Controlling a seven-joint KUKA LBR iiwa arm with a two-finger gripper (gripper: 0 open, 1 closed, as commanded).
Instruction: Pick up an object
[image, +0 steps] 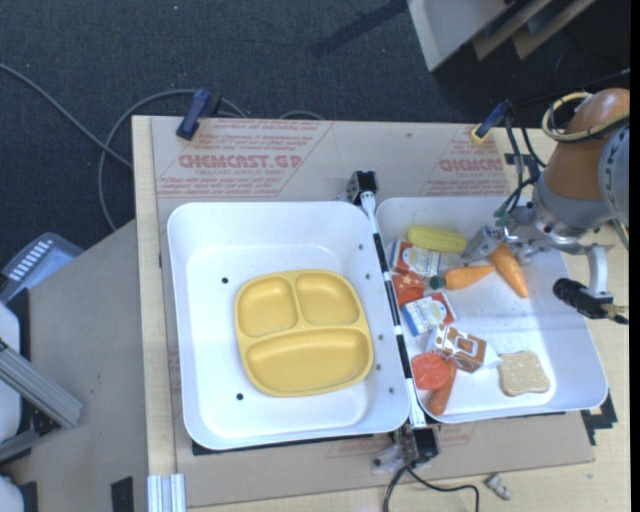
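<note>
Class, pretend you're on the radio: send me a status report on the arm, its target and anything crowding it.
Gripper low in the right bin, over the carrots. Nothing seen lifted. Corn and packets crowd close on the left.

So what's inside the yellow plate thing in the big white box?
Nothing can be seen in the yellow plate: its three sections show bare yellow. It lies in the left bin. The plate covers the bin floor beneath it, so whatever might be under it is hidden.

The paper-covered bench (300, 160) bears two white bins side by side, the left bin (200, 300) at nine o'clock and the right bin (570, 350) at three o'clock.
</note>
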